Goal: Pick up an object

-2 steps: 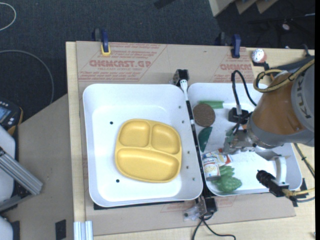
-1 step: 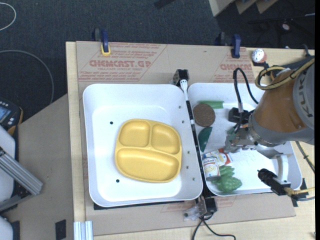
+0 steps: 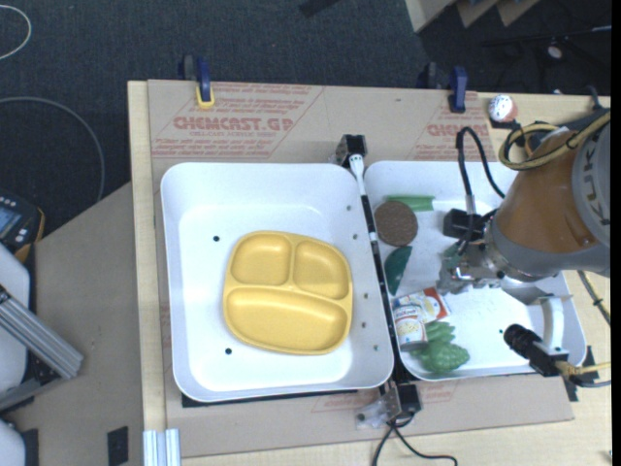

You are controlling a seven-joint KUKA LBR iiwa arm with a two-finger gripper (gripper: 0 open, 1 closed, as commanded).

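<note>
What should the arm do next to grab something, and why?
Probably lower the hand a little toward the small white labelled packet. The hand sits over the right white bin, just up and right of that packet, which lies beside a green leafy toy.

Yellow divided tray (image 3: pixel 288 292); white bins (image 3: pixel 184 260), brown round disc (image 3: pixel 396 221), green leafy toy (image 3: pixel 441 349)

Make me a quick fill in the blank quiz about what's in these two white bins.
1. The yellow divided plate lies in the ____ bin.
2. The brown round disc lies in the ____ bin.
3. The plate has ____ compartments.
4. The arm's band is ____.

Missing words: left; right; three; orange
</note>
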